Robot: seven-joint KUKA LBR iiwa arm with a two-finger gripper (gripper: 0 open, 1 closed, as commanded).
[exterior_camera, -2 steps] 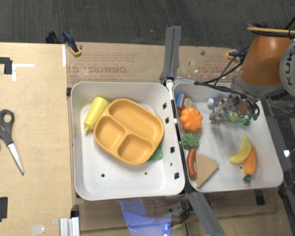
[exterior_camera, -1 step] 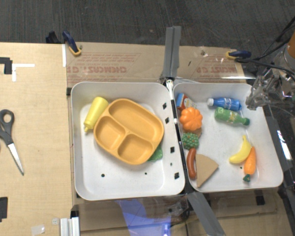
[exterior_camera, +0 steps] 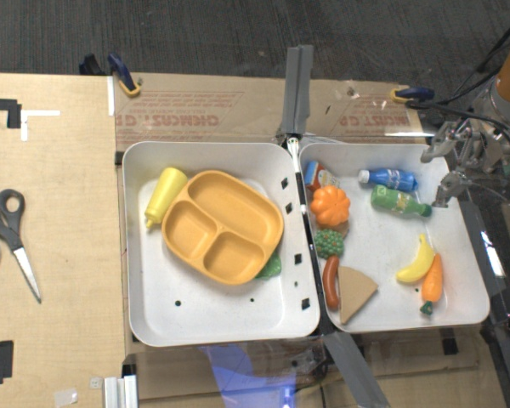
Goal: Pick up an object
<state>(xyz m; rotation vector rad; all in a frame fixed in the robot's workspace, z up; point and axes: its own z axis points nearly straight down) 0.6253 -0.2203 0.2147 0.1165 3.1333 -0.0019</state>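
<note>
In the camera view, the pincer (exterior_camera: pixel 456 167) is poised over the right bin's (exterior_camera: pixel 472 313) far right rim, its state impossible to tell and nothing seen held, while the nearest candidate, a green bottle (exterior_camera: pixel 399 202), is left lying just inside that rim, presumably awaiting a descent.

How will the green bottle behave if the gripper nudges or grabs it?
The green bottle lies on its side, so it will likely roll when nudged. It looks like smooth plastic, probably light and slippery. The blue bottle lies close beside it and may get bumped.
</note>
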